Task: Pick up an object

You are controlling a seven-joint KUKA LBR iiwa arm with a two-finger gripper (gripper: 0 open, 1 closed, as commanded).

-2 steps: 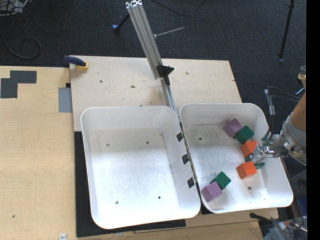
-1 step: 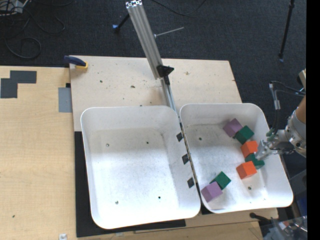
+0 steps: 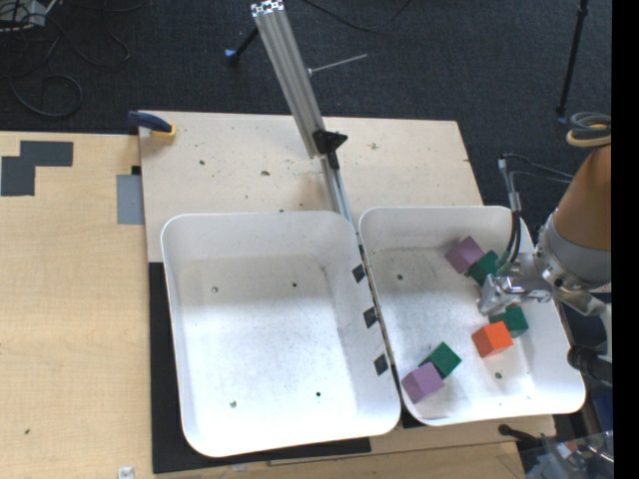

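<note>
Standing on a pale speckled bench (image 3: pixel 250 158) over dark carpet (image 3: pixel 449 48), two white bins are recorded. Blocks are held in the right bin (image 3: pixel 419 230); the gripper (image 3: pixel 496 297), state indeterminable, is placed just far of the orange block (image 3: pixel 491 339).

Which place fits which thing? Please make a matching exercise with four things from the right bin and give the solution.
Things:
1. orange block
2. upper purple block
3. lower purple block
4. gripper

Places:
A. by the bin's near-left corner, touching a green block
B. farthest back of the blocks
C. above the bin's right part
D. just in front of the gripper

Pairs: 1-D, 2-B, 3-A, 4-C
</note>
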